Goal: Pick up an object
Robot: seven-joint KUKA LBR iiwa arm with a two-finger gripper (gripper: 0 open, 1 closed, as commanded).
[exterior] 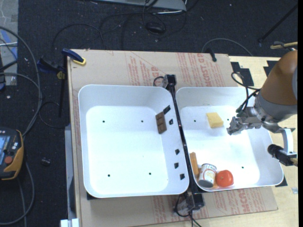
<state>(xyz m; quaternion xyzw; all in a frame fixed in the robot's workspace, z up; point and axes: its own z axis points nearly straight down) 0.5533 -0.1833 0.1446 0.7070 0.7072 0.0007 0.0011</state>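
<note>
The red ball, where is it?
The red ball lies in the right bin, in its near corner, beside a small can and an orange stick, away from the gripper.

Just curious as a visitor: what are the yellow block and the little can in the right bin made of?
The yellow block looks like soft foam or sponge: matte, pale, no shine. The can seems to be metal with a printed paper label; its rim looks pale and shiny, though it is too small to be sure.

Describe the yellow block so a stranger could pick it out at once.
Look in the right-hand white bin, upper middle of its floor, just left of the gripper. The yellow block lies there alone, pale and squarish, unlike the red ball and can in the near corner.
</note>
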